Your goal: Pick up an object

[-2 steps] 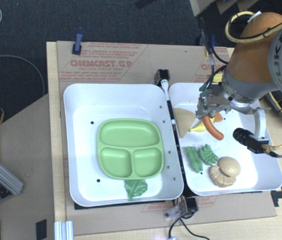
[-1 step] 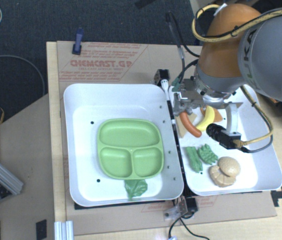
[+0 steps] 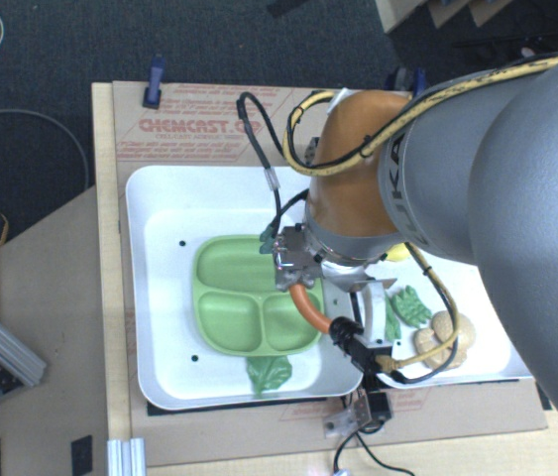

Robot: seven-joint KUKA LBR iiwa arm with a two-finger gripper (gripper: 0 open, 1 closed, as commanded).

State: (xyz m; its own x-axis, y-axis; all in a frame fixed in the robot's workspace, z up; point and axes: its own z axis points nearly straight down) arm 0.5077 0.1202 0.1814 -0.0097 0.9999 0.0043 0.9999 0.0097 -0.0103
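two white bins lie side by side on the bench, and you see the arm (image 3: pixel 477 157) come in from the right and cover much of the right bin (image 3: pixel 492 365). in the left bin (image 3: pixel 155 266) there is a green divided plate (image 3: pixel 234 300) with three compartments, lying flat near the middle. just below the plate, close to the front wall of that bin, a small green leaf-shaped piece (image 3: pixel 270 372) lies on the white floor, touching or almost touching the plate's edge.

the wrist with its orange band (image 3: pixel 353 172) hangs over the inner edge between the bins, above the right side of the plate. the gripper (image 3: pixel 308 276) is under the wrist and hidden by it and by cables, so you cannot tell how its fingers stand, and you see nothing held in them.

in the right bin, near the front, you find a green ridged piece (image 3: pixel 410 303), a beige rounded object (image 3: pixel 449 333) beside it, and a bit of yellow (image 3: pixel 395 255) next to the wrist.
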